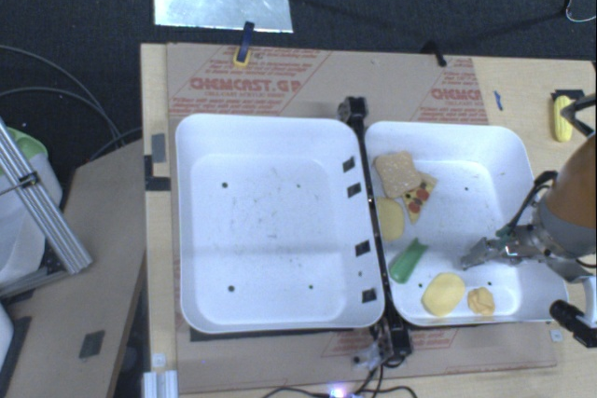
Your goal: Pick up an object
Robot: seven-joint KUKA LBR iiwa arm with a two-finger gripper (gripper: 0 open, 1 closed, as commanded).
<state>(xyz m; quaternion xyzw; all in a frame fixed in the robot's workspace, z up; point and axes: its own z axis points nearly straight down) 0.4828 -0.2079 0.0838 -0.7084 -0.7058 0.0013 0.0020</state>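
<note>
The right bin (485, 144) holds several food-shaped toys. A tan toast slice (396, 171) and a small pizza wedge (419, 197) lie at its upper left. Below them sit a pale yellow piece (390, 220) and a green pod (407, 261). A yellow lemon-like lump (443, 294) and a small tan pastry (481, 300) rest near the front wall. My gripper (473, 254) hangs low over the bin's right half, just above and right of the lemon-like lump and above the pastry. Nothing is visibly held.
The left bin (270, 140) sits beside the right one, with a black hinge strip (368, 219) between them. A yellow item (561, 118) lies on the bench at far right. A metal frame (37, 210) stands off the bench to the left.
</note>
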